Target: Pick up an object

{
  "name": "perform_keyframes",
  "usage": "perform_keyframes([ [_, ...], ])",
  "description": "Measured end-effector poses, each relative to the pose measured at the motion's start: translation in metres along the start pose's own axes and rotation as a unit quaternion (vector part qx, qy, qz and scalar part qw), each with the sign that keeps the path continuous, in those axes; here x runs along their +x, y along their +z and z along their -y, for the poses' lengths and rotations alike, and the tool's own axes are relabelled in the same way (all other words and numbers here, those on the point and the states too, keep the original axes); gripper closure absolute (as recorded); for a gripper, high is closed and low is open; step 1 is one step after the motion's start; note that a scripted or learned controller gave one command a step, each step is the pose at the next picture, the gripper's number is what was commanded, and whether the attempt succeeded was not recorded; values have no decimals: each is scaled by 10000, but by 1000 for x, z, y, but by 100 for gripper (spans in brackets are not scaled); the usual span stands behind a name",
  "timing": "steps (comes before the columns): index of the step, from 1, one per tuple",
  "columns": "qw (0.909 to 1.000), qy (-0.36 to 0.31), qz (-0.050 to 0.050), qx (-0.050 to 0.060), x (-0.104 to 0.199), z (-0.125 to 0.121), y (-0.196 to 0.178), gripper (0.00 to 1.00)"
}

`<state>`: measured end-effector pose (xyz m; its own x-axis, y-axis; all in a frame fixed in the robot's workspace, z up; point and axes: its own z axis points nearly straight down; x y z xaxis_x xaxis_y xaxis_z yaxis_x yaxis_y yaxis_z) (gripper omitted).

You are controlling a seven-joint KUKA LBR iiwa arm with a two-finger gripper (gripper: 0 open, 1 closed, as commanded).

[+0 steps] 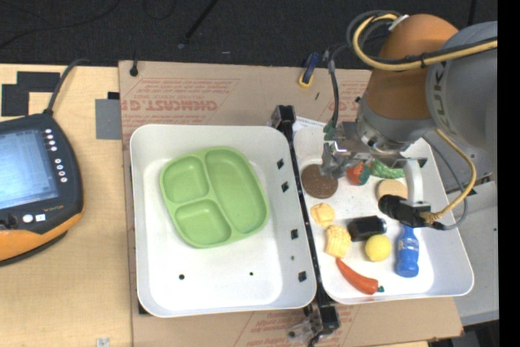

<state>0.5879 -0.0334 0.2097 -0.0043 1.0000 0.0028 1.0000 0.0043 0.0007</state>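
1. Bins: two shallow white plastic bins side by side on the cardboard-covered bench; left white bin (pixel 154 272) and right white bin (pixel 455 276).
2. Nearest edge of the right bin: red plastic chili pepper (pixel 357 277) lying at a slant; just behind it a yellow round ball (pixel 377 248), a yellow corn-like toy (pixel 338 240) and a blue upright bottle (pixel 408 251).
3. Mid right bin: black rectangular block (pixel 365 226) touching the ball; small yellow chunk (pixel 323 214) near the divider.
4. Left bin: light green three-compartment plastic tray (pixel 214 196), lying flat, centred.
5. Farther in the right bin: brown round disc (pixel 318 181) near the divider; small red piece (pixel 356 172) and green item (pixel 388 170) beside it.
6. Two-finger metal gripper (pixel 335 165) low over the brown disc's far edge; fingers apart or closed — cannot tell, nor any hold on an object.
7. Grey arm with orange band (pixel 410 69) reaching in from the right.
8. Far left: black handheld control pendant (pixel 36 183) on the bench.
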Motion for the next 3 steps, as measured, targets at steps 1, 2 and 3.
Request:
perform_keyframes([
  [1, 10000, -11, -6, -15, 54, 73, -95, 100],
  [2, 10000, 8, 7, -4, 64, 113, -154, 100],
  [3, 10000, -7, 8, 2, 119, 111, -186, 100],
])
